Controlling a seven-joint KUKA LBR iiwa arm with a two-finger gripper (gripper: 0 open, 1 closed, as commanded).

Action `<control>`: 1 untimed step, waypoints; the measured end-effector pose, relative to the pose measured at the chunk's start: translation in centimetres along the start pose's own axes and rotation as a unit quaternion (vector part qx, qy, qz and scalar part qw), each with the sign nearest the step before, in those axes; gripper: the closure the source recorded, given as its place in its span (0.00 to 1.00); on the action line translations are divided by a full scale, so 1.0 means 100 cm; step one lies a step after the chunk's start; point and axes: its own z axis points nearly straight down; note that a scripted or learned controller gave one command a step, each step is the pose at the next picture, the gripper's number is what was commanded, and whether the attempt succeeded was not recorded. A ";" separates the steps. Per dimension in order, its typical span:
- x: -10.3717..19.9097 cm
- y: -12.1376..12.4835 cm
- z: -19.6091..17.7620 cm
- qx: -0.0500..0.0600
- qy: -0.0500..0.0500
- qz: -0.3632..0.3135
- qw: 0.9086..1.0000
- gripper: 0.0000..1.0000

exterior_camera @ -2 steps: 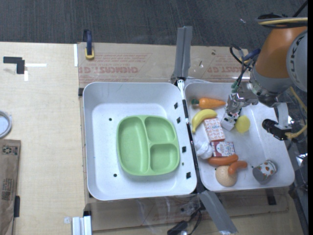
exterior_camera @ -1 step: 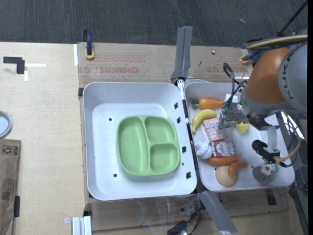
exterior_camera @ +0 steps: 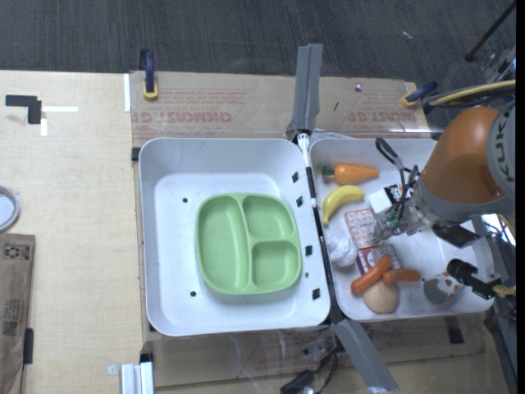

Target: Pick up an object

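From above, the surface (exterior_camera: 74, 220) carries two shallow white bins side by side; the left bin (exterior_camera: 164, 302) holds a green divided plate (exterior_camera: 248, 243) lying flat near its middle, with three compartments; the right bin (exterior_camera: 349, 309) holds the loose things; a carrot (exterior_camera: 355, 171) lies near the far wall, and a banana (exterior_camera: 340, 199) curves just below it, close to the wall shared by the two bins; a crumpled white wrapper (exterior_camera: 341, 248) sits below the banana, beside a small printed card (exterior_camera: 360, 222); nearer the front wall two sausages (exterior_camera: 384, 272) lie touching each other, and a round brown potato (exterior_camera: 381, 298) rests just below them; a small grey cup (exterior_camera: 441, 288) stands toward the right side of that bin, apart from the food; the arm (exterior_camera: 463, 167) reaches in from the right, its orange band over the right bin's far right part, and the claw (exterior_camera: 395, 220) hangs above the middle of that bin, just beside the card and above the sausages; whether the claw is spread or pressed together I cannot tell, since thin wires and the wrist blur its tip.
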 end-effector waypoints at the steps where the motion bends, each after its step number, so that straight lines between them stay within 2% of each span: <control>1: -0.004 0.056 0.001 0.003 0.001 0.034 0.999 0.00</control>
